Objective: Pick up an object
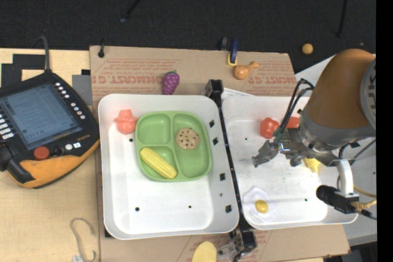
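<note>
1. Tomato (268, 127), red, lies in the right bin (245, 132), toward its far side. It sits just up and to the left of the jaws (264, 156), near but apart. It is roundish, so no long axis matters.
2. The jaws hang low over the bin floor, pointing left. Whether they are spread or pressed together I cannot tell; nothing shows between them.
3. An egg (261, 206) lies nearer the front wall, well apart from the jaws.

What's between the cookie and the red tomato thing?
In the camera view, between the cookie and the red toy run the green tray's rim and the two bins' black-clipped edges.
</note>
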Robot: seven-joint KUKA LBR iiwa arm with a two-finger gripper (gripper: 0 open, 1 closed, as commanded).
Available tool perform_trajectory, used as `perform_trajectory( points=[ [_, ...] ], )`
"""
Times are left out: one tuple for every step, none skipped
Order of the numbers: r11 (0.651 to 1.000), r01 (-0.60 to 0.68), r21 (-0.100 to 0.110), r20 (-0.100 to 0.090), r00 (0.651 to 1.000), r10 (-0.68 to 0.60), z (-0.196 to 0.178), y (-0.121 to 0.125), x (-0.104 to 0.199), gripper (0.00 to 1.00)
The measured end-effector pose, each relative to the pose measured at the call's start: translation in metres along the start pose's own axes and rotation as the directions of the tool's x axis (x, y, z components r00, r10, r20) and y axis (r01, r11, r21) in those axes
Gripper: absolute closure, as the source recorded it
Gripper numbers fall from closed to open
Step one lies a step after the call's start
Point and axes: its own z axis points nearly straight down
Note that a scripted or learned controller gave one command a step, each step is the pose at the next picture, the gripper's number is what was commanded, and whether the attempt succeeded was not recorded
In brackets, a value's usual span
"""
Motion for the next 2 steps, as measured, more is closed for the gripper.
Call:
perform_trajectory(
  points=[
    [1.000, 0.002, -0.012, 0.001, 1.000, -0.002, -0.006, 0.003, 0.000, 0.00],
    [1.000, 0.002, -0.008, 0.001, 1.000, -0.002, 0.040, 0.008, -0.002, 0.00]
  ],
)
